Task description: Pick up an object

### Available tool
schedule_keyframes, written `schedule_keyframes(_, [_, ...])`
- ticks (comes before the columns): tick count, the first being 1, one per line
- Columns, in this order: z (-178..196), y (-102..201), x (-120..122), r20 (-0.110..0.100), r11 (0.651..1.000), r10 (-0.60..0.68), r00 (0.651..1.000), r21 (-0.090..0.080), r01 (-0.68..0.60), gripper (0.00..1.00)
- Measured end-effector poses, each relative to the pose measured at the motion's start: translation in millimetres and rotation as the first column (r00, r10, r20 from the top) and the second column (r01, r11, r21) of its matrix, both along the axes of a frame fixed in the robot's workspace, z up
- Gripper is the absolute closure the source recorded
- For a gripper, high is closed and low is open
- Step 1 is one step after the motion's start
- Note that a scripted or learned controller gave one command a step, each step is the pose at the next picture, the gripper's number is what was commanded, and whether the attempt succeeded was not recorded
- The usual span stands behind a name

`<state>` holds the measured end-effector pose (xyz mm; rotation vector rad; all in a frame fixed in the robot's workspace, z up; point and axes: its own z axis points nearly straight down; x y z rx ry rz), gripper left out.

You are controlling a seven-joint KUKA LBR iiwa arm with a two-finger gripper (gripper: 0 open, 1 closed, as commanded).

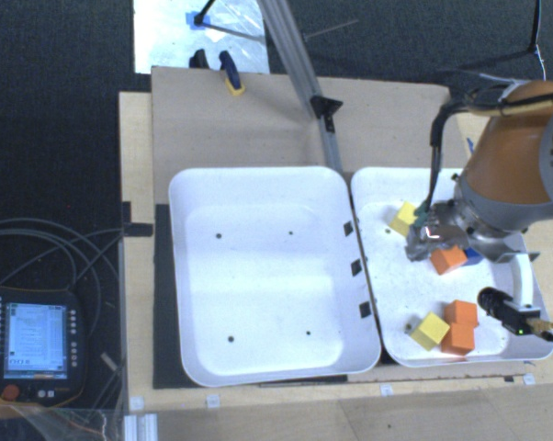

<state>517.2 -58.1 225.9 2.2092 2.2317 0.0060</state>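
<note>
Claw [430,239]: low inside the right bin, under the grey wrist; whether it is open or closed cannot be told from this slant.
Arm [515,168]: enters from the right edge, its orange band above the grey wrist, bent down over the right bin.
Right bin [378,191]: shallow, white, holding all the blocks.
Yellow block near claw [404,219]: in the upper middle of the right bin, just beside the claw on its left.
Orange block near claw [448,259]: just below and right of the claw, tilted; contact with the claw cannot be told.
Blue piece [471,257]: a small blue patch just right of that orange block, partly hidden by the wrist.
Lower yellow block [432,331]: near the front rim of the right bin, touching the orange pair.
Orange pair [459,327]: two orange blocks together at the lower right of the bin.
Left bin [267,274]: white, side by side with the right bin.
Counter [258,127]: tan board carrying both bins.
Pendant [33,343]: control handset with a lit screen on the dark floor to the left, cables around it.
</note>
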Motion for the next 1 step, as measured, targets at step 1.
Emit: schedule_keyframes(1, [11.3,44.8,-4.3,0.000,1.000,0.001,1.000,0.000,-0.001,1.00])
